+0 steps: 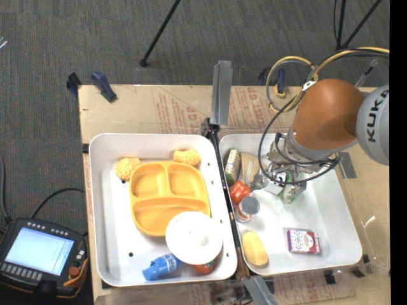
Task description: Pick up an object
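Observation:
My gripper (278,178) hangs low over the upper middle of the right bin (337,215), under the orange wrist band. A small green item (292,194) lies right by its tip; whether they touch is unclear. Just left of the gripper lie a red object (239,190), a silver can (249,206) and a striped yellowish packet (232,163). Toward the bin's front sit a yellow oval object (255,248) and a small red-and-white box (303,241).
The left bin (105,234) holds a yellow divided plate (166,192), two corn pieces (126,166) (187,157), a white round lid (194,237) and a blue bottle (160,267). A grey divider bar (222,100) stands between the bins. Cables loop above the wrist.

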Motion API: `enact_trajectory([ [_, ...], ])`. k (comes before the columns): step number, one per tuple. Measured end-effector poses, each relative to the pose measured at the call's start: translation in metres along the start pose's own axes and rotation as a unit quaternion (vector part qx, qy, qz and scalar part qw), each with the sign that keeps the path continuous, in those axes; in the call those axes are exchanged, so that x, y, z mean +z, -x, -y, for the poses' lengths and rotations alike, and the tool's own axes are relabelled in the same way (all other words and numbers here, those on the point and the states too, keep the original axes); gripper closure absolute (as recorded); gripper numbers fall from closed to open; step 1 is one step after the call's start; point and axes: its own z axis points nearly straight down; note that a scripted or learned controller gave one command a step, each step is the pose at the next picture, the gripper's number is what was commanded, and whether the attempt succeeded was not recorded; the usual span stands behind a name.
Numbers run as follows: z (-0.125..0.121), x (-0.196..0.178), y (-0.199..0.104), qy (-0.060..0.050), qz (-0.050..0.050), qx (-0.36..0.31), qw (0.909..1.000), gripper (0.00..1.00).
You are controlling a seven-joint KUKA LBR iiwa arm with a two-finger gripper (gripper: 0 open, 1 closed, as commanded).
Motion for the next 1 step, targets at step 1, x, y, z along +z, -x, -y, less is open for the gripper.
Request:
enact_trajectory([
  [1, 0.0216, 0.0039, -0.0238, 0.004, 0.004, -0.205, 0.9788, 0.00],
])
